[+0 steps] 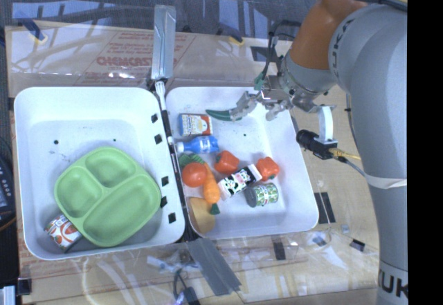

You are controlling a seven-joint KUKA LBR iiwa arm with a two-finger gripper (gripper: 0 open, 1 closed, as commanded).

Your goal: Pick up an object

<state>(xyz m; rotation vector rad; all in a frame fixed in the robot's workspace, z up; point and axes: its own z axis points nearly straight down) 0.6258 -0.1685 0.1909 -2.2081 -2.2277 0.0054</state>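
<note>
A: Pincer (pixel 257 107) sits over the back of the right-hand shallow white plastic bin (pixel 304 189), fingers spread apart. A dark green, curved, pepper-like plastic toy (pixel 220 115) lies just beside the nearer finger, tip toward it. Touching or not, I cannot tell. Nothing is visibly clamped between the fingers.

B: So that green piece is the likely pick. How would it handle?

A: Judging by look: light, hollow, stiff plastic, smooth skin. Probably slippery, and the taper means it could squirt out if squeezed near the thin end. Best hold would be across the thicker middle, fingers square to its long axis.

B: Neighbours, taking the green piece as the mark?

A: Just in front of it, an orange-and-white small carton (pixel 194 124). In front of that, a blue plastic bottle lying on its side (pixel 199 145). Further forward, a red-orange round tomato-like toy (pixel 195 173), a second red toy (pixel 226 162), a small orange carrot-shaped piece (pixel 211 191), a black-and-white patterned box (pixel 239 181), an orange-red lump (pixel 267 168) and a green-labelled little can on its side (pixel 261 194).

B: Crowding risk?

A: Low at the green piece; the carton is near but apart. The forward cluster is packed tight, harder to get fingers around.

B: Anything else?

A: Well to the left of the green piece, in the left white bin (pixel 28 106), lies a light green divided plastic plate (pixel 107 194) with a red-and-white small can (pixel 61 232) tucked at its front-left edge.
</note>
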